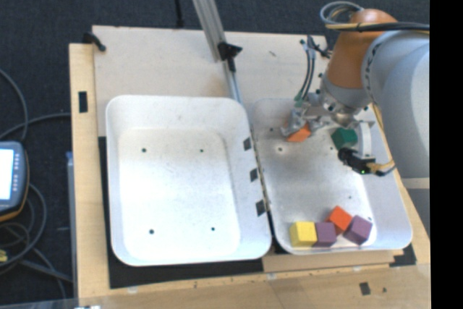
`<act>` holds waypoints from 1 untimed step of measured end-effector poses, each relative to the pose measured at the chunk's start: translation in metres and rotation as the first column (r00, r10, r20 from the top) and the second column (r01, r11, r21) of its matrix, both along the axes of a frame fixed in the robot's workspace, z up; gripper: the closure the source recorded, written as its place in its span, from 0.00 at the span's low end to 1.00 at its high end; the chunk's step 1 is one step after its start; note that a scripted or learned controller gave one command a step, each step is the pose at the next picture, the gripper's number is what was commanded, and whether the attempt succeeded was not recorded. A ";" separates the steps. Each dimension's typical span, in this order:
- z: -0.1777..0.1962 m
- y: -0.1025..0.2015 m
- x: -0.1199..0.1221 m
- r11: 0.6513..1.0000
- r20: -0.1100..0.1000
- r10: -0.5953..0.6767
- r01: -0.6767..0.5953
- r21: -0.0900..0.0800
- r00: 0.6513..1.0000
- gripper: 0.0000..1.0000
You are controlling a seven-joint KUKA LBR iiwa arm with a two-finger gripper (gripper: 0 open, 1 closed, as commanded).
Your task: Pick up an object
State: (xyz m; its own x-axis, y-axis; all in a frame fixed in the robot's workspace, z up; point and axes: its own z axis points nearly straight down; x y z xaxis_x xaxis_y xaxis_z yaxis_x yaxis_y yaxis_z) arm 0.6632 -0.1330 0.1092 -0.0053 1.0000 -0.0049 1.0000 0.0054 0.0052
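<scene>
Over right bin's point(391, 217) far end, claw point(302, 125) at orange block point(297, 133); grip state unclear, cannot tell. Positioned for a pick.

Grey arm point(401, 94), orange wrist band point(354, 47), thin cables, possibly a green fitting.

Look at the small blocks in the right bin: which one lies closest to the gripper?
The orange block at the bin's far end, right beside the gripper. The yellow block, both purple blocks and the other orange block sit clustered at the near edge.
</scene>
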 end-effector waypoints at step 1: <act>-0.007 -0.027 0.010 1.000 -0.024 -0.006 0.007 0.011 1.000 1.00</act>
